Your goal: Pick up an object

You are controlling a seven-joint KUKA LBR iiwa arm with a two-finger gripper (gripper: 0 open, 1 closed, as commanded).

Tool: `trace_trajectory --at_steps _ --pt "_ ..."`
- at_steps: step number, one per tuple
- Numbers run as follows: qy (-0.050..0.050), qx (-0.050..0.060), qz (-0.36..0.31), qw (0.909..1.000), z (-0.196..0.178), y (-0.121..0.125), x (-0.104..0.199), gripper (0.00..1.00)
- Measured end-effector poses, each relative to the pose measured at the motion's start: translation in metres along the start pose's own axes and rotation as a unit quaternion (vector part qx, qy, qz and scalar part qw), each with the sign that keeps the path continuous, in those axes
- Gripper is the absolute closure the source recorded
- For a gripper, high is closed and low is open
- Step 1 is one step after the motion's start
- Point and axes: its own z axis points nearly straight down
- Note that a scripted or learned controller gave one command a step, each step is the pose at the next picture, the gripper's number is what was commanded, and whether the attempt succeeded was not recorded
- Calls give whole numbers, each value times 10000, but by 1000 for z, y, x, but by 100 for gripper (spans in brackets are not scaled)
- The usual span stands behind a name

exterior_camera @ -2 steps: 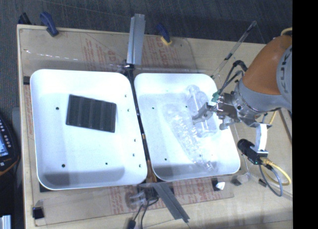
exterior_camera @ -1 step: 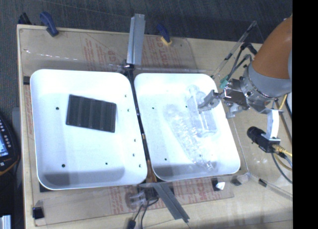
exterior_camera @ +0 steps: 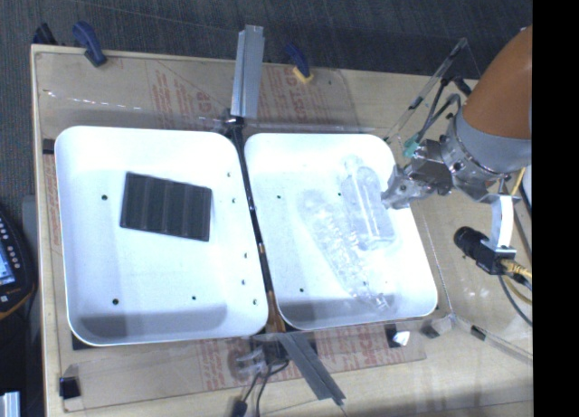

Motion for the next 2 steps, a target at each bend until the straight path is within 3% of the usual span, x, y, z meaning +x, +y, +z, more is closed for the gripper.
trace_trajectory --at_steps 1,2 --pt "-3 7 -46 10000 -10 1 1 100" --pt "-3 8 -46 10000 -10 1 1 0"
